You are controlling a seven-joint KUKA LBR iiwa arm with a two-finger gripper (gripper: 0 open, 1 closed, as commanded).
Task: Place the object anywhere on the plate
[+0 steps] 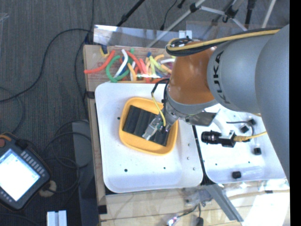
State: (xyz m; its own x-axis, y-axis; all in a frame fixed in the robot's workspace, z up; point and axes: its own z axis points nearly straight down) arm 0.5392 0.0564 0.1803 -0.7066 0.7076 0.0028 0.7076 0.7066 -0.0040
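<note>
One arm (221,69) — over yellow plate (126,138), end effector (157,126)

Yellow plate (126,136), black object (136,120), 2 white bins (110,159), orange-banded grey arm (244,69)

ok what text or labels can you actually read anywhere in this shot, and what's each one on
"KUKA", in part and turned sideways, on the grey arm just beside its orange band.
The handheld pendant at lower left has a lit screen, too washed out to read.
The yellow plate, the dark object on it, the white bins and the coloured tubes carry no lettering I can make out.
</note>
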